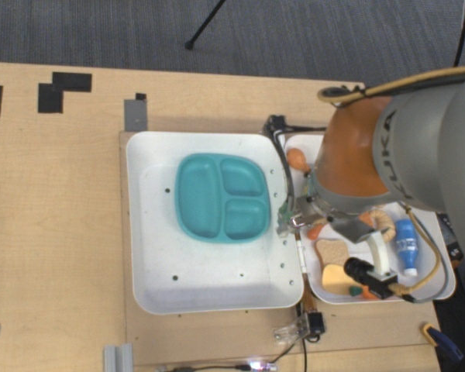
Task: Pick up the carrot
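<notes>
Two white bins were seen side by side on the wooden tabletop (54,208). The left bin (159,285) carried a teal divided plate (221,198), lying flat near its middle. The right bin (442,281) was covered in large part by the grey arm (434,142) with its orange band (353,153). The gripper (298,217) was lowered at the left wall of this bin; whether it was released or clenched could not be told. An orange object, taken to be the carrot (296,159), was seen near the far left corner, apart from the gripper. A slice of bread (332,251), a yellow piece (336,277) and a blue bottle (406,246) were lying further right.
</notes>
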You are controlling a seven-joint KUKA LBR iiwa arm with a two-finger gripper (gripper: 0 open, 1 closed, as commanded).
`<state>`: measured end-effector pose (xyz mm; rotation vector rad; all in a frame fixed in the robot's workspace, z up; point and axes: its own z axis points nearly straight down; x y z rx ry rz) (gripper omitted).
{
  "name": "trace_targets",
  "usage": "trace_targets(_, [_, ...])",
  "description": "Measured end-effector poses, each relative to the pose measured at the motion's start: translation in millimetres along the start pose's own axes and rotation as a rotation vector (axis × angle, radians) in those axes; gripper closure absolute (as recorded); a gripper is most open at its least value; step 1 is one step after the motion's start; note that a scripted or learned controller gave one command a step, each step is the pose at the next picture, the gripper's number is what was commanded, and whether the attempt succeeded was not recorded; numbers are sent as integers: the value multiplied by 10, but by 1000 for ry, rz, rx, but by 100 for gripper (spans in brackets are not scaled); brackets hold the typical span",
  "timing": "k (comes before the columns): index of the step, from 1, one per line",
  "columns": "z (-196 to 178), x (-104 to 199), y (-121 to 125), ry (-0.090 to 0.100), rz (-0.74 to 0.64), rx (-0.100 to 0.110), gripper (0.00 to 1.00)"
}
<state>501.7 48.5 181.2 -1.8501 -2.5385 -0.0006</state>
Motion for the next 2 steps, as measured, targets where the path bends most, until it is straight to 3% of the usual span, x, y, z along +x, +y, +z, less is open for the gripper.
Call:
trace_targets(1, [-741,-509,242,-5,68,-7,100])
trace_targets(2, [-715,-487,236,-3,65,-1,0])
